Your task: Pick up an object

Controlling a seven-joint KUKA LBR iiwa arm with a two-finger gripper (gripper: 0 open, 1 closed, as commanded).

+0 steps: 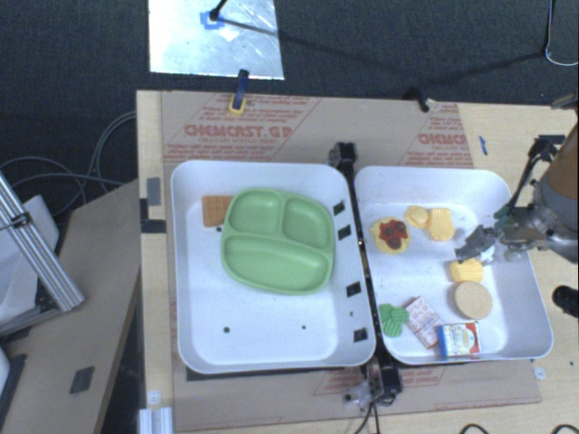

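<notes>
Several small toys crowd the right bin [516,197], and that crowding is your main risk. Your claw [477,240] hangs over this bin, reaching in from the arm's side, and you cannot tell from this slant whether it is spread or pressed together, or whether anything sits between its tips.

Just beneath and slightly nearer the camera than the claw lies a yellow block [467,269], the likeliest target. Right beside that block, further from the claw, is a round tan disc [472,300]. If you descend a little off, you may clip the disc or shove the block away instead of straddling it.

Beyond the claw, toward the left bin [194,269], sit a pale yellow lump [432,221] and a yellow piece with red on top [392,234]; they are clear of the approach. A red-and-white carton [459,338] lies well apart from the claw.
</notes>
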